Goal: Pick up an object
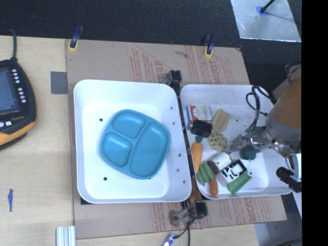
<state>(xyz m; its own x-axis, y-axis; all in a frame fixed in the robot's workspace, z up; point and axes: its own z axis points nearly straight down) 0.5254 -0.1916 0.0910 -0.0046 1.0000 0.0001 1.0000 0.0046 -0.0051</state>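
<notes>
Reaching in from the right, the grey arm with its orange band is seen above the right-hand shallow white bin, and its two-finger gripper is lowered among the things there. Whether the pincer is wide, narrow or closed on anything cannot be told, since its tip is lost against the clutter beneath it.

A dark teal round piece is seen just at the gripper's tip; contact cannot be judged. Just beside it to the left lies a round beige cookie with dark dots, and above that a tan oblong piece like a bread slice. A small printed white packet is set near the bin's upper left corner, with a black rounded object directly below it. An orange carrot-shaped toy is laid along the left wall. Lower down, a dark green ridged vegetable toy, a white cylinder with a dark end, a black-and-white printed block and a light green stick are crowded together, touching or overlapping.

In the left-hand white bin, a light blue plastic plate with three compartments is laid flat near the middle. A black and orange handheld pendant is placed on the wooden bench at the far left, well apart from both bins.
</notes>
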